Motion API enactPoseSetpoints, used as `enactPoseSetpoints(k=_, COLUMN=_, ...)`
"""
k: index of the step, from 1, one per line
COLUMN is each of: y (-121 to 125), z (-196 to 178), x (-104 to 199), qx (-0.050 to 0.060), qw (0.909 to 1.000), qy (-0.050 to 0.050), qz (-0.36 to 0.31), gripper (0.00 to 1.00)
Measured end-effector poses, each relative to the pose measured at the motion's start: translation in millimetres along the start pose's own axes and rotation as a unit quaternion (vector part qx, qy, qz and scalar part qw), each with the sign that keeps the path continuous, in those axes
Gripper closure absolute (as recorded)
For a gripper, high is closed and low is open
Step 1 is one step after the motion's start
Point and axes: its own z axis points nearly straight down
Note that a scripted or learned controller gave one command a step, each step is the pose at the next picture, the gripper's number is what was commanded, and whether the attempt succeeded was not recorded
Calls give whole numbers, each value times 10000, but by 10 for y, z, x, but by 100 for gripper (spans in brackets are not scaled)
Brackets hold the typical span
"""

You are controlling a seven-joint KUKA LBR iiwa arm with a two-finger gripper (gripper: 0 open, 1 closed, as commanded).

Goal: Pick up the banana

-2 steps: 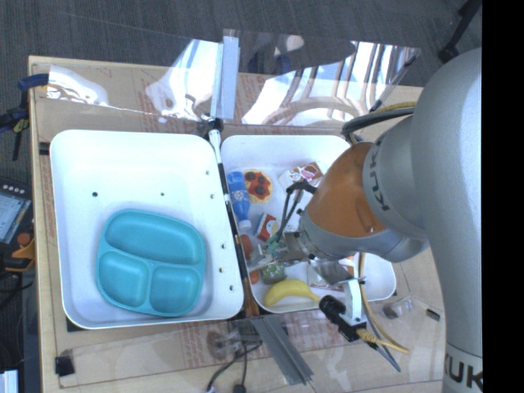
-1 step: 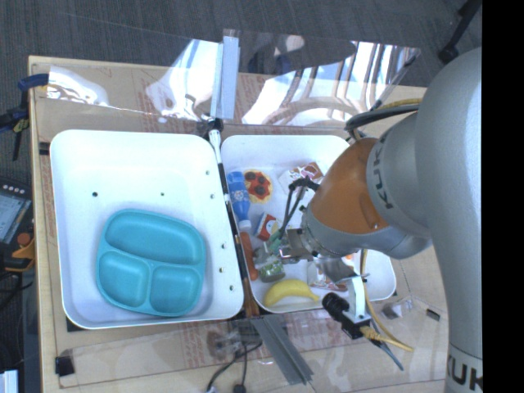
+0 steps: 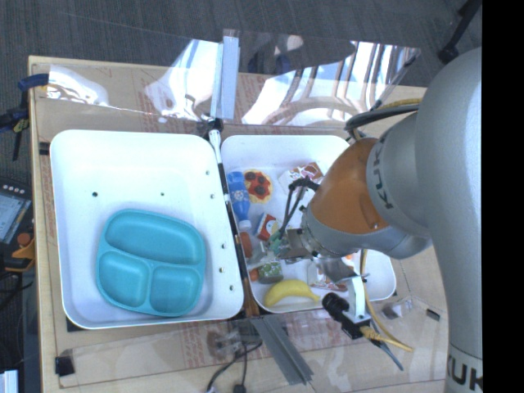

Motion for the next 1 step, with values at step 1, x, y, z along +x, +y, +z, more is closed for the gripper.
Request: enactPoseSetpoints(k=1, y=-5, z=-85, x=1, qx=20, qw=10000, qy=9, qz=-18, gripper=100)
